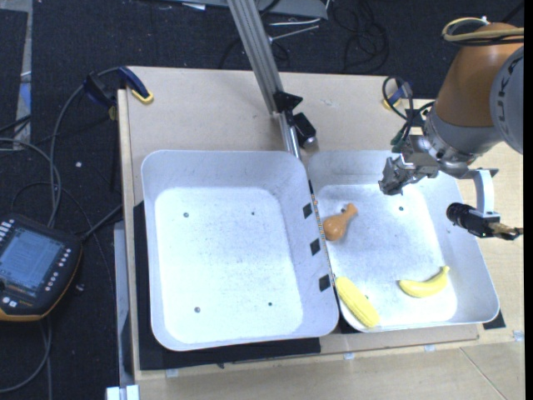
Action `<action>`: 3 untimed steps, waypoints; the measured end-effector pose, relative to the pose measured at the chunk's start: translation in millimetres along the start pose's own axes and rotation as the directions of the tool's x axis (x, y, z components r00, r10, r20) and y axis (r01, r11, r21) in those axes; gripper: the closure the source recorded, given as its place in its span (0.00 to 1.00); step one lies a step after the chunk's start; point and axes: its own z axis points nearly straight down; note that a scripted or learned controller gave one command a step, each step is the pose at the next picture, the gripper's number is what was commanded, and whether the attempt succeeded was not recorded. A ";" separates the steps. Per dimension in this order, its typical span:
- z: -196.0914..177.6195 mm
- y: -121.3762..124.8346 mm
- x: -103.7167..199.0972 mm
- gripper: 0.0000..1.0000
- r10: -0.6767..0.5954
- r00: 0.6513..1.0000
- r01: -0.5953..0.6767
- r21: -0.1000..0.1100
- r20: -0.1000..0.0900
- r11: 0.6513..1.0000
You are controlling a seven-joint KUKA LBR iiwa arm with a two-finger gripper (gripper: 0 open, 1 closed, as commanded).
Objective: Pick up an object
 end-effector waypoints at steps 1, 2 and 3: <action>-13.8 -5.7 57.1 1.00 -0.005 1.000 0.005 0.000 -0.001 1.000; -7.1 -5.3 108.3 1.00 -0.004 1.000 0.004 0.001 -0.001 1.000; -18.7 -3.6 155.5 1.00 -0.004 1.000 0.004 0.000 -0.001 1.000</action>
